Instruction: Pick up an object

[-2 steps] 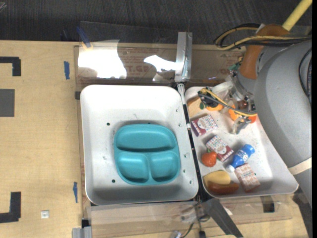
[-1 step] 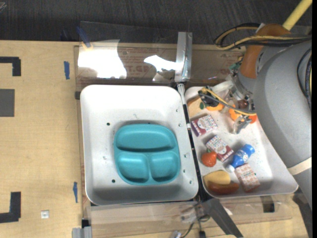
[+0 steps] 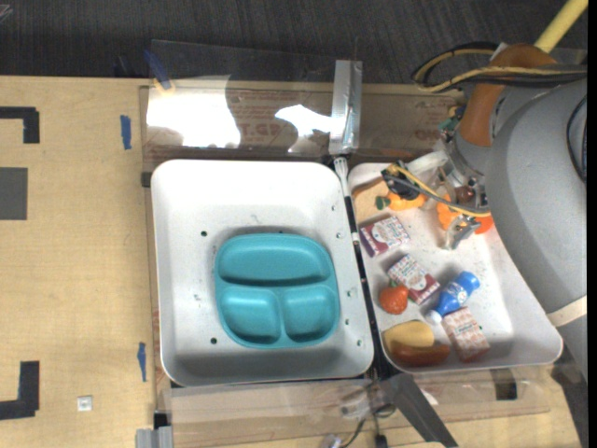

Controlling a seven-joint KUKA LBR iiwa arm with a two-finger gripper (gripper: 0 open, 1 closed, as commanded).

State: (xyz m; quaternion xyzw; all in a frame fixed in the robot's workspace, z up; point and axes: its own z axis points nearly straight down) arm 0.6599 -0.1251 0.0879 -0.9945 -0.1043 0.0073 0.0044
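Observation:
The right bin (image 3: 522,320) holds several small items. A maroon and white carton (image 3: 382,234) lies near its left wall, with a red and white carton (image 3: 411,275) below it. A red tomato-like ball (image 3: 393,299) sits beside a blue bottle (image 3: 457,293). At the front lie a yellow-brown bread-like piece (image 3: 410,337) and a pinkish carton (image 3: 465,333). My gripper (image 3: 455,231) hangs low over the bin's back right part, right next to an orange item (image 3: 469,218). Whether it touches that item is unclear.
The left bin (image 3: 177,213) carries a teal divided tray (image 3: 275,287) in its middle. A clear panel and a metal post (image 3: 345,110) stand behind the bins. My bulky grey arm (image 3: 550,213) covers the right bin's right side. Cardboard bench surface (image 3: 65,278) spreads to the left.

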